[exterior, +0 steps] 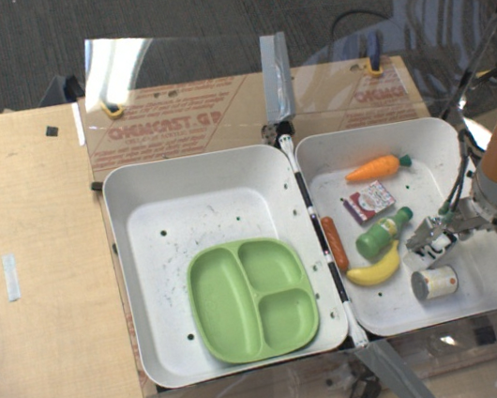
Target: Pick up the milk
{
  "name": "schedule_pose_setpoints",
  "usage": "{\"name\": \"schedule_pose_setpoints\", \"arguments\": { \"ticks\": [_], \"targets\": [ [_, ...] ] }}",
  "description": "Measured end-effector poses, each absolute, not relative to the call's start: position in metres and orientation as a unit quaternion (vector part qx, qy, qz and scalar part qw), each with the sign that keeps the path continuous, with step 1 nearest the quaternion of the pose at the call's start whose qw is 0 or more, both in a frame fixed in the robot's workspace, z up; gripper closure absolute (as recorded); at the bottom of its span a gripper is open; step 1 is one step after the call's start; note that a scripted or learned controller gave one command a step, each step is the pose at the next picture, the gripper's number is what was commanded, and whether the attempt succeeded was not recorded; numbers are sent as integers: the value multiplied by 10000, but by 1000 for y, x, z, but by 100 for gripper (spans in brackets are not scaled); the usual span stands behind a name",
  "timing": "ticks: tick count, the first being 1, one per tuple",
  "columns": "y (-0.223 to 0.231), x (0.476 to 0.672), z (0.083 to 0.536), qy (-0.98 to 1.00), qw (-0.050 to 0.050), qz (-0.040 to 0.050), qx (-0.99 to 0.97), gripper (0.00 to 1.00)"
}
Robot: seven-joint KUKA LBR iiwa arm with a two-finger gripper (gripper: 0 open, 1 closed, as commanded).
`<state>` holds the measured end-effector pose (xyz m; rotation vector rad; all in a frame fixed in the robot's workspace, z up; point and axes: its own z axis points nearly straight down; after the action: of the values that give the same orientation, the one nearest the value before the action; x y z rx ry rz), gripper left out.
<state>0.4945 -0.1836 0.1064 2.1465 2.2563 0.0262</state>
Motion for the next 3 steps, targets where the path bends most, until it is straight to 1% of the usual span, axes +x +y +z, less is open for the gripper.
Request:
{"name": "schedule_pose_setpoints", "arguments": {
  "ticks": [1,2,3],
  "targets": [
    [-188,497,106,7358,101,96,6771,0],
    [-197,501,120,7330,258,92,6797,100],
    [-197,501,120,7327,257,91,6800,0]
  ]
}}
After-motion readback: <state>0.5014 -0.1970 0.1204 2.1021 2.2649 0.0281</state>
